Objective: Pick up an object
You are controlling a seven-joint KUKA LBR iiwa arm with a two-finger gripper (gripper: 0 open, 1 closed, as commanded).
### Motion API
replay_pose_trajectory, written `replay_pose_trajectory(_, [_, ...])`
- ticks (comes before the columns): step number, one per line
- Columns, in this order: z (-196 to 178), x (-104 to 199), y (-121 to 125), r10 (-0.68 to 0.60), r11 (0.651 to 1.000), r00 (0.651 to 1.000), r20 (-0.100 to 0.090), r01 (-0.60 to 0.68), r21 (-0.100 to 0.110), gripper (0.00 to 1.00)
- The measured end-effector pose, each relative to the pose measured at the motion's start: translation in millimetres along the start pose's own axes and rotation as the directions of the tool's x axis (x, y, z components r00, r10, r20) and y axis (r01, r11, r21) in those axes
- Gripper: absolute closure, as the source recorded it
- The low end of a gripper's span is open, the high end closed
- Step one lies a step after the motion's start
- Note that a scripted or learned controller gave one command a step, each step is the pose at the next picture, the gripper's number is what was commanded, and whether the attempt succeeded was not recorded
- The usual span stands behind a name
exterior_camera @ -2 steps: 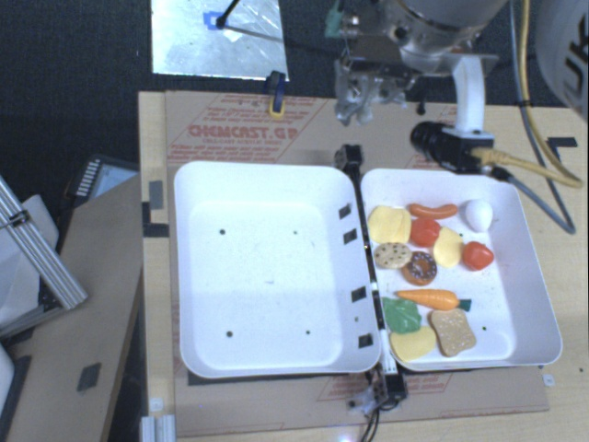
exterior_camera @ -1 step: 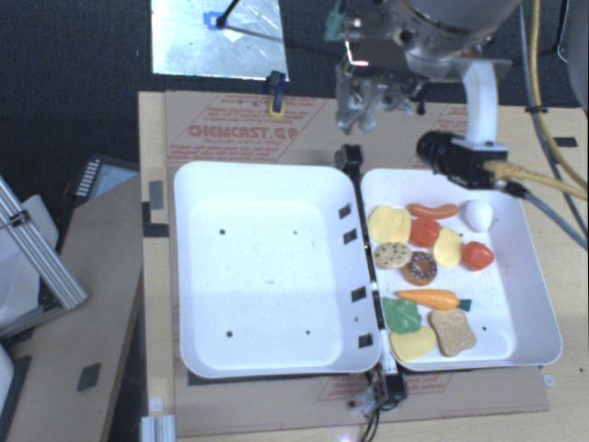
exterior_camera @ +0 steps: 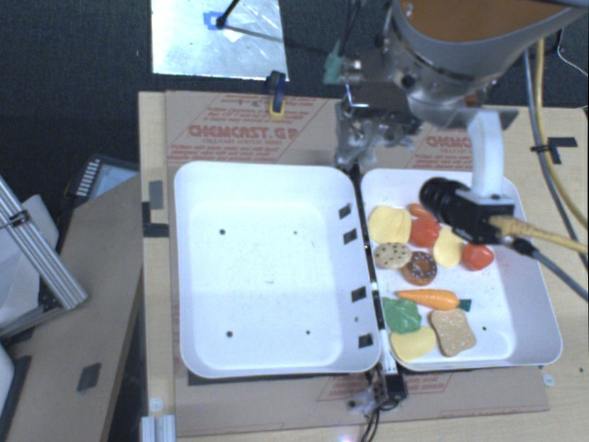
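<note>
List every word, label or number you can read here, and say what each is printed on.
"CHEMCAST GP", red print on the brown board under the bins, behind the left bin; the letters are blurred, so this is my best reading.
Red print by the arm at the board's right: cut off, unreadable.
Red print along the board's front edge: too small.

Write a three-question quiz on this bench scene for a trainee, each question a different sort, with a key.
1. True or false: the carrot lies in the left bin.
2. Which item lies right beside the chocolate doughnut? A) the chip cookie B) a banana C) a spoon
3. Fill in: the bread slice lies in the right bin, near its ______ edge in the camera view.

Key: 1. False, it lies in the right bin. 2. A. 3. Lower.
</note>
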State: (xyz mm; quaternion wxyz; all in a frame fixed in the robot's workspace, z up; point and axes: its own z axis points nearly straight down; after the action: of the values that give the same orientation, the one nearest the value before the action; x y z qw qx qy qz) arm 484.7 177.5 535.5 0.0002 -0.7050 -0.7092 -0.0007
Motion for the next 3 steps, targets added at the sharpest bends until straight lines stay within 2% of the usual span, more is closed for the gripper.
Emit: replay_pose_trajectory(3, [0.4, 1.6, 1.7, 0.000, 1.000, 1.000, 0.000, 0.000, -0.001, 1.00])
